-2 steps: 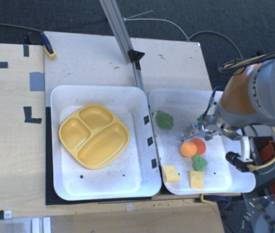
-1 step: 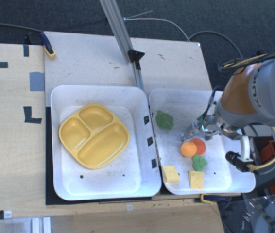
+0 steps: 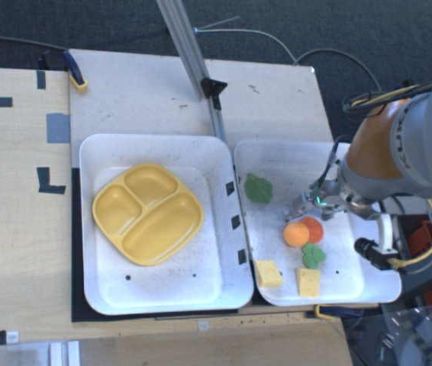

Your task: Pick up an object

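The right bin (image 3: 277,158) holds a green leafy piece (image 3: 259,188), an orange ball (image 3: 296,235), a red ball (image 3: 313,229) touching it, a small green broccoli piece (image 3: 314,257) and two yellow cheese-like blocks (image 3: 269,273) (image 3: 308,282) near its front rim. My gripper (image 3: 307,207) hangs low over the right bin, just above and behind the orange and red balls. Nothing shows between its fingers. The grey arm with its orange band comes in from the right.
The left bin (image 3: 101,280) holds a yellow divided plate (image 3: 148,213). A metal pole (image 3: 185,40) slants across the bench behind the bins. A blue and yellow tool (image 3: 75,72) lies at the far left of the bench.
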{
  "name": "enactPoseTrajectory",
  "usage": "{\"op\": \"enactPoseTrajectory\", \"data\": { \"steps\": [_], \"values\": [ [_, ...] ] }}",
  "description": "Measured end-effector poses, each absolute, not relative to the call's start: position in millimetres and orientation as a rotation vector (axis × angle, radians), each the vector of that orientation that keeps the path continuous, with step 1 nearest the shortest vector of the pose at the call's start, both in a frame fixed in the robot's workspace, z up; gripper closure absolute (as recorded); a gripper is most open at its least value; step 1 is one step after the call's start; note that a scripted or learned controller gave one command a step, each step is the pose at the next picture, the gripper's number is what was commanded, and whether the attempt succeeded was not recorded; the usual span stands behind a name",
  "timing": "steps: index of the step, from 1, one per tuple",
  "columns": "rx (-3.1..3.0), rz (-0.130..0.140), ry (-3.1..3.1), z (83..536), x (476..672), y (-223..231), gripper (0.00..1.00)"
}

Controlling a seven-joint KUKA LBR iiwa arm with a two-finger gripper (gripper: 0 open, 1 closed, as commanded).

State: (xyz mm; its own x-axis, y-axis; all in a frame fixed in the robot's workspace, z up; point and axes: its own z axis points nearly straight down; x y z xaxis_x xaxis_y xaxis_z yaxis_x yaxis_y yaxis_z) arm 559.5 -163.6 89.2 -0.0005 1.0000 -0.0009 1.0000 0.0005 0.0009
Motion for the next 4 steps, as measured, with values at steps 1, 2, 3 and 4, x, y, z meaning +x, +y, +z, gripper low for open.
{"op": "enactPoseTrajectory", "data": {
  "steps": [1, 2, 3, 4],
  "values": [
    [2.22, 0.0, 2.221, 89.2, 559.5, -163.6, 0.0],
    [2.22, 0.0, 2.221, 89.2, 559.5, -163.6, 0.0],
    [2.22, 0.0, 2.221, 89.2, 559.5, -163.6, 0.0],
    [2.22, 0.001, 2.221, 89.2, 559.5, -163.6, 0.0]
  ]
}}
